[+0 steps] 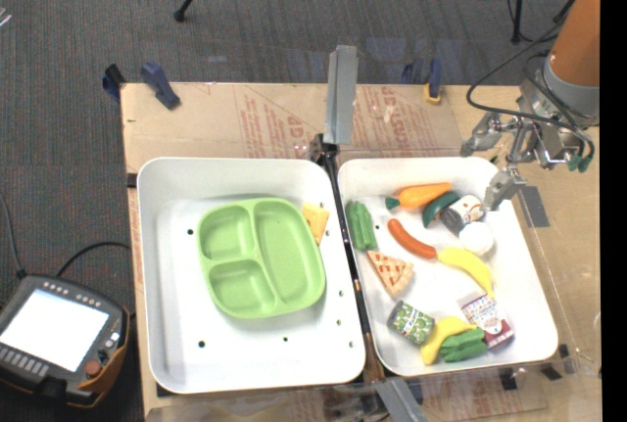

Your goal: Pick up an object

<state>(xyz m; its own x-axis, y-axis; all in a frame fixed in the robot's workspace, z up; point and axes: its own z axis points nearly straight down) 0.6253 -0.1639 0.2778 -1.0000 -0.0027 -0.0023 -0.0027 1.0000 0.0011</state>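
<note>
My gripper (509, 177) hangs over the top right corner of the right bin (545, 293), just above a small dark can (460, 213); whether it is open or closed I cannot tell. Below it lie a white egg (476, 238), a banana (467, 266), a red sausage (411, 238), a carrot (423, 196), a cucumber (361, 225) and a pizza slice (390, 272). In the left bin (162, 293) on the worktop (245, 117), a green divided plate (262, 257) rests beside a yellow cheese wedge (315, 219).
</note>
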